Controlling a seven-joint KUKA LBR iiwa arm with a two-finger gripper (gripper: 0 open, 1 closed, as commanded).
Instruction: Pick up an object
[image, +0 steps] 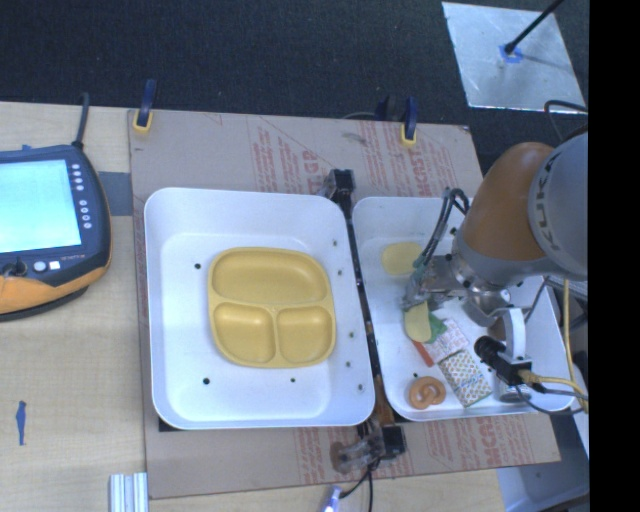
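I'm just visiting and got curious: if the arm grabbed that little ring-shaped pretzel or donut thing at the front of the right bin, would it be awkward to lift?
Probably light: the ring-shaped toy is small. It lies flat on the right bin floor, so it seems unlikely to roll. Its rounded rim might slip from the gripper.

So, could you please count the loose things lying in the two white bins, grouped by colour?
Yellow: 3, the divided tray in the left bin, a pale round piece and another piece in the right bin
Orange-brown: 1, a ring
Patterned white: 1, a packet
Red: 1, a thin stick
Total: 6
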